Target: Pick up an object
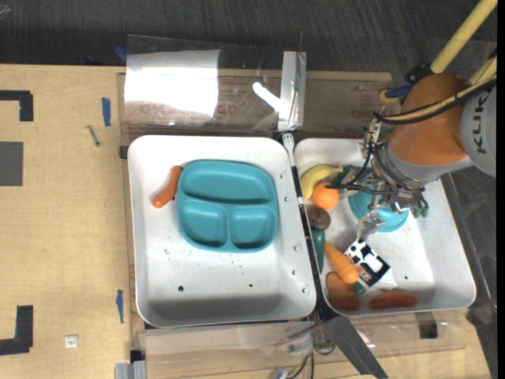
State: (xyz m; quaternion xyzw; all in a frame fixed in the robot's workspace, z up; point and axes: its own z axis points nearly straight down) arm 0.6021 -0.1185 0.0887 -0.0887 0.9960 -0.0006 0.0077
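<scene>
My end effector (369, 226) hangs over the right bin's (442, 243) crowded toys; I cannot tell its state. It may snag the carrot (341, 264).

Right bin (450, 279) crowded — right side open
</scene>
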